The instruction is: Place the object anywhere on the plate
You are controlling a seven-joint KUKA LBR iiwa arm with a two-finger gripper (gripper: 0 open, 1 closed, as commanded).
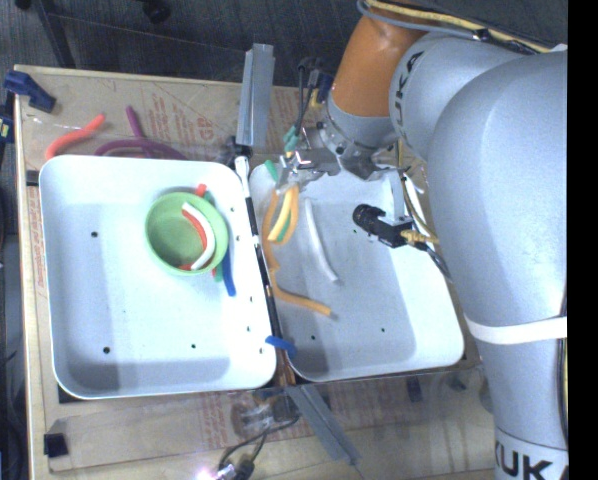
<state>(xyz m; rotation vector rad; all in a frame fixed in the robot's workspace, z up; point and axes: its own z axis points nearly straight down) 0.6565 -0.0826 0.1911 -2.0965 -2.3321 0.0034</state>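
The grey arm fills the right of the camera view and bends in over the right-hand bin, its orange band sitting above the wrist. To its left lies the second white bin, and in that bin sits the green plate, already carrying a red-and-white curved piece, with a blue stick just beside its lower right rim.

The end effector hangs at the upper left corner of the right bin, close to the wall between the two bins. A yellow-orange object, long and limp, sits directly below it, its long axis running roughly up and down the view, along the dividing wall. Its top end reaches up to the tool, but whether the fingers clamp it cannot be told; their state is hidden by the wrist hardware.

The plate lies to the left of the end effector and slightly lower in the view, across the dividing wall. The coming move therefore appears to turn on a leftward carry over that wall, with the object's hanging length clearing the rim.
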